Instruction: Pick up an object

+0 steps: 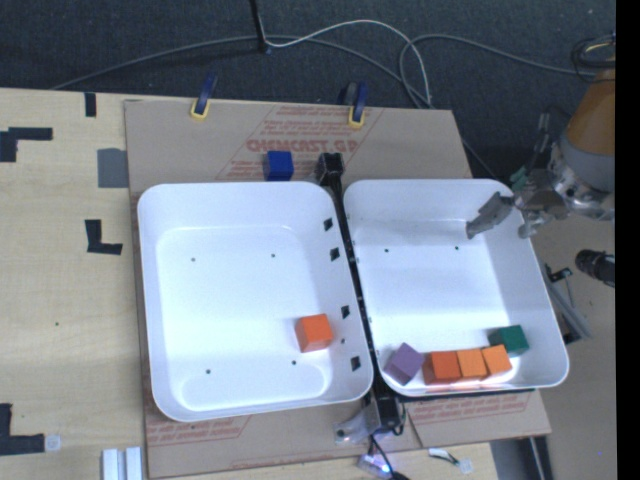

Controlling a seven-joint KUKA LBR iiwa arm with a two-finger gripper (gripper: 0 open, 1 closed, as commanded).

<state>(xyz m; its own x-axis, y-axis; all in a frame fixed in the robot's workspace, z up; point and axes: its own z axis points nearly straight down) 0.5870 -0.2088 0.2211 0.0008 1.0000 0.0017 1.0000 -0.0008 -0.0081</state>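
Gripper [507, 218] poised above right bin [420, 278] far corner, fingers spread, nothing pinched; blocks [468, 365] crowded against near wall, reach still required.

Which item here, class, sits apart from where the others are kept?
The blue block lies on the cardboard behind the left bin, outside both bins. The other blocks are inside: an orange one in the left bin, and purple, two orange and green in the right bin.
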